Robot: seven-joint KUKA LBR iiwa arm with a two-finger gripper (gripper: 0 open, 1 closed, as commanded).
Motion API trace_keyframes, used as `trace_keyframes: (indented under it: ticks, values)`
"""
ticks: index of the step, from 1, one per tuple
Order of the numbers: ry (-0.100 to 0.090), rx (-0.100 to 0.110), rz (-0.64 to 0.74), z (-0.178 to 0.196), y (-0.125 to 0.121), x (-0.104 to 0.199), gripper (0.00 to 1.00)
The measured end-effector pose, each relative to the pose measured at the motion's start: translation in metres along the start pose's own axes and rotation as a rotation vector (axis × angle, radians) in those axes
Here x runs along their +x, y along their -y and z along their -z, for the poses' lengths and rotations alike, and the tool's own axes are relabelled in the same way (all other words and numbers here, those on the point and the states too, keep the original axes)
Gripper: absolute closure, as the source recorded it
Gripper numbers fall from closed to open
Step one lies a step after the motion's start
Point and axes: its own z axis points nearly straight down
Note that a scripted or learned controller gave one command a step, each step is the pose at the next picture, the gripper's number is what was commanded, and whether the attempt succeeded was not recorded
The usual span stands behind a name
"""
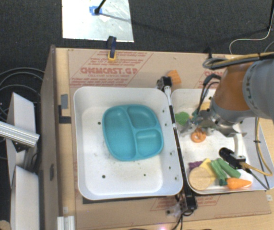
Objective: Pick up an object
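End effector [197,124] (grip unclear) hovers beside orange ring [198,136] and green toy [182,116]; blue tray [132,132] lies apart.

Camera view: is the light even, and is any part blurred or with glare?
Camera view: the light is soft and even over both bins; the left bin and blue plate are sharp. The metal sheet at the top glares brightly. The arm is soft and slightly blurred, casting faint shadow into the right bin.
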Motion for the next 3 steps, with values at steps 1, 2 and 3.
trace_keyframes:
  ticks: [1,2,3]
  values:
    - [0.003,-0.006,-0.005,0.014,-0.001,-0.003,1.00]
    - [0.002,-0.004,-0.008,0.071,0.049,-0.006,1.00]
    - [0.002,-0.004,-0.007,0.069,0.048,-0.005,0.00]
